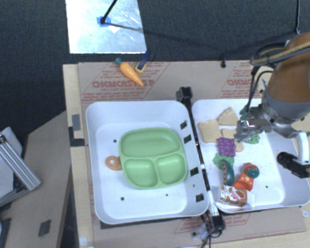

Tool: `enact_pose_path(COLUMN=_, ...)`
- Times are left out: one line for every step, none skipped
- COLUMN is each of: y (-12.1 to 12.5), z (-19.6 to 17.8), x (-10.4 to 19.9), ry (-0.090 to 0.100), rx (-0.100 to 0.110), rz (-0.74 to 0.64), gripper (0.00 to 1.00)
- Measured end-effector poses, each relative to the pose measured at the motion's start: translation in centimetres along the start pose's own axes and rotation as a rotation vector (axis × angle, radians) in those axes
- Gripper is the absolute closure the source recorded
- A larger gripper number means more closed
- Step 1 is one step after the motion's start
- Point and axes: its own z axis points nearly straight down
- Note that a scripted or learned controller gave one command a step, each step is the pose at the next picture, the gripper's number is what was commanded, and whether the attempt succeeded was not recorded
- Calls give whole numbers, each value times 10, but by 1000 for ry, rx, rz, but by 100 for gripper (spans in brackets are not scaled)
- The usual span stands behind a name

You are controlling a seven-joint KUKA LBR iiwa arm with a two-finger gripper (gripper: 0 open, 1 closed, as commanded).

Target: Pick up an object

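Both bins (102,166) look like smooth white plastic with a soft sheen. The green tray (152,157) is matt plastic, evenly coloured. The bench (157,76) under them is a brown board, matt, printed with red lettering. The toy food looks like plastic: the carrot (130,73) and the orange-red piece (246,177) slightly glossy, the tan bread slices (210,131) dull, the purple grapes (225,146) knobbly. The packet (233,195) has a shiny printed wrap. The sheet (106,24) at the top is reflective foil, crinkled. The arm's orange band (294,81) is smooth and semi-gloss; the rail (10,156) at left is bare ribbed metal
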Motion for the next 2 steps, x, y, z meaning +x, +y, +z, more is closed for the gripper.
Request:
enact_pose_path(y=-12, z=9, x=-9, ry=0, rx=2, rz=6, gripper=100)
enact_pose_path(y=-10, z=8, x=-9, ry=0, rx=1, rz=5, gripper=100)
